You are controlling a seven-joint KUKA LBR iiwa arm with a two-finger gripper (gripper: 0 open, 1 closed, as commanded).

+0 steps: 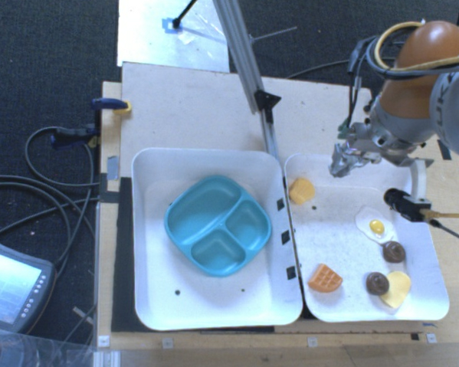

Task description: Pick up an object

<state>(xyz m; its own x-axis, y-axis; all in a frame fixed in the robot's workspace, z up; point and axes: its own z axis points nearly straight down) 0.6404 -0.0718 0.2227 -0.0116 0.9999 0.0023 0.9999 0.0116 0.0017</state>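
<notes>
Front of right bin: you had an orange waffle piece (325,279) near the front wall, with a brown round piece (377,283) and a pale yellow heart-shaped piece (396,289) touching each other toward the front right corner.
Middle of right bin: a fried egg (375,226) lay by the right side, and a second brown round piece (394,252) sat just in front of it.
Back of right bin: a yellow chunk (301,191) lay close to the divider between the bins, nearest of all the pieces to the gripper.
Gripper: you saw the gripper (342,165) over the back edge of the right bin (360,320), up and to the right of the yellow chunk and apart from it.
Grip state: you could not tell from this view how the gripper was set; nothing was visibly held.
Other pieces versus gripper: the egg, waffle, brown pieces and heart all lay well in front of it.
Left bin: the left bin (143,289) held a blue divided plate (218,225), turned at an angle.
Arm: the grey arm with its orange band (424,59) came in from the upper right.
</notes>
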